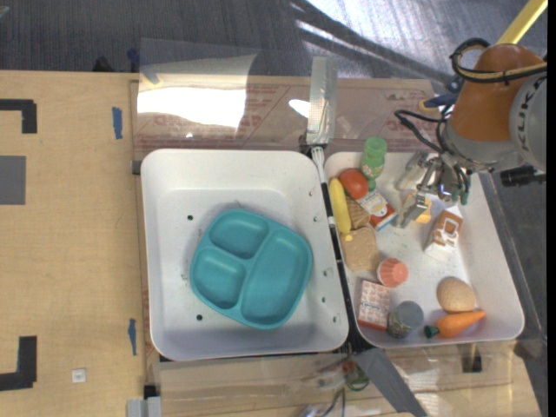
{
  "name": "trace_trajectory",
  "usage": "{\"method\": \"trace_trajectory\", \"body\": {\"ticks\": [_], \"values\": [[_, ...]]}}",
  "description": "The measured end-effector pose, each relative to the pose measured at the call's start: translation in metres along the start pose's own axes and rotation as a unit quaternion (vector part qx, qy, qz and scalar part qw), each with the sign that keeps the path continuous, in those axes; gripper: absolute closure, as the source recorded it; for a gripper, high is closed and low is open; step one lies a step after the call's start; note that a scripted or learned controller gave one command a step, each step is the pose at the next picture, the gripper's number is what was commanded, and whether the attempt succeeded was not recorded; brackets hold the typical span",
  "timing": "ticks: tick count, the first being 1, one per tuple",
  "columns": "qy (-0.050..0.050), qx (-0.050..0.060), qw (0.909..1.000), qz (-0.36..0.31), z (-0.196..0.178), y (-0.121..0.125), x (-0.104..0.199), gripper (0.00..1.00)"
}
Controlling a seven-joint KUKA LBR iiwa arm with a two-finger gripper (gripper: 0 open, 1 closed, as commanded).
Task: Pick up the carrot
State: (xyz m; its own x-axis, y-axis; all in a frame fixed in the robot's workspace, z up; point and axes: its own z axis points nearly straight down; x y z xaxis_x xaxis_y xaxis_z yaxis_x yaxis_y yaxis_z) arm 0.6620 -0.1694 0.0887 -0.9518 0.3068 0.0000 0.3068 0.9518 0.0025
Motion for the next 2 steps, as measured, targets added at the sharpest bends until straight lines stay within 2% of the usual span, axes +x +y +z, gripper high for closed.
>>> {"method": "trace_trajectory", "body": {"ticks": [1,2], "values": [[0.0,0.003,0.9914,0.131,0.0,0.034,0.014,0.0],[-0.007,0.001,0.9915,0.13,-0.014,0.036,0.011,1.0]]}}
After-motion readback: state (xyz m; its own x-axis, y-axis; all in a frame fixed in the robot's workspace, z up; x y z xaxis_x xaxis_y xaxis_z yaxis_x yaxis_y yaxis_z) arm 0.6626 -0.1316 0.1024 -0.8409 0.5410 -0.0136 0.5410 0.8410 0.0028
